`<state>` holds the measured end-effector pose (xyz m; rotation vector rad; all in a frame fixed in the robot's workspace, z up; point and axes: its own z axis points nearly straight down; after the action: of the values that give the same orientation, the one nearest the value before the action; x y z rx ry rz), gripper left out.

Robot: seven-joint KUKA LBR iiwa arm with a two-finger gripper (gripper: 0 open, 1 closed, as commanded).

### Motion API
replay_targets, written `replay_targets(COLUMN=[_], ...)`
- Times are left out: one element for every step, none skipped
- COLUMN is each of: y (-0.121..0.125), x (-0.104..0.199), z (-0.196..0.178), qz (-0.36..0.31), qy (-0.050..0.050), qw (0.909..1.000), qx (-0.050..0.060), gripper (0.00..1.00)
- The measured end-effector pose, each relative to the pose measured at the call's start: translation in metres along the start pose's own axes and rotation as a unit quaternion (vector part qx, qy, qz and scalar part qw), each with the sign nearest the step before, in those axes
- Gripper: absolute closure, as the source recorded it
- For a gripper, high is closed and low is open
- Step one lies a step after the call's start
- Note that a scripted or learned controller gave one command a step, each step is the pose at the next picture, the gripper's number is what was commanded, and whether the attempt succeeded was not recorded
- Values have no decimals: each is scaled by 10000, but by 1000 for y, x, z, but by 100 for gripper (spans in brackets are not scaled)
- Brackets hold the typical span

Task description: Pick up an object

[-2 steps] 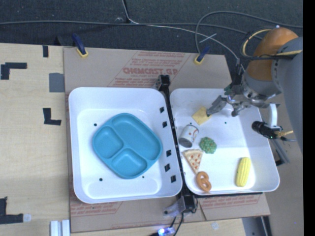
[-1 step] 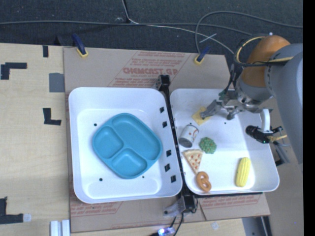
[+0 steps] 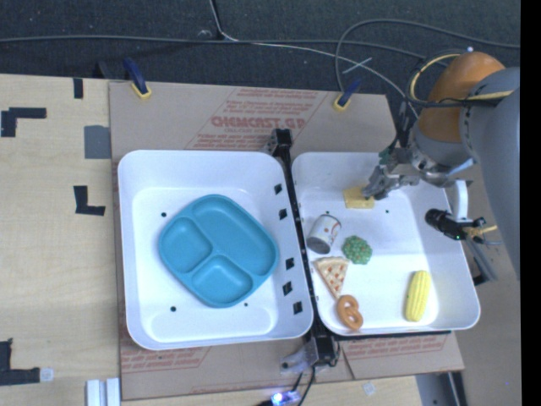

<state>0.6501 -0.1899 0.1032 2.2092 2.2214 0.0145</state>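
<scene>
Two white bins were set side by side on the tabletop. In the left bin [image 3: 135,227] a blue divided plate [image 3: 218,249] was laid. In the right bin [image 3: 448,290] a yellow cheese wedge [image 3: 358,199] was seen at the far side, with the jaws of the gripper [image 3: 378,184] lowered just beside or onto it; whether they were wide or narrow could not be told. Nearer were placed a small metal cup [image 3: 323,233], a green broccoli [image 3: 357,249], a pizza slice [image 3: 333,273], a pretzel [image 3: 349,311] and, to the right, a corn cob [image 3: 417,295].
</scene>
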Motion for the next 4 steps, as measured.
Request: replay_targets(y=[5,1,8,-16], x=[0,-3,-6,49], z=[-43,-88,-150,-141], qz=[20,25,20,5], qy=[-8,-6,-14,3], qw=[10000,10000,10000,10000], qx=[46,51,34,74], gripper=[100,100,100,100])
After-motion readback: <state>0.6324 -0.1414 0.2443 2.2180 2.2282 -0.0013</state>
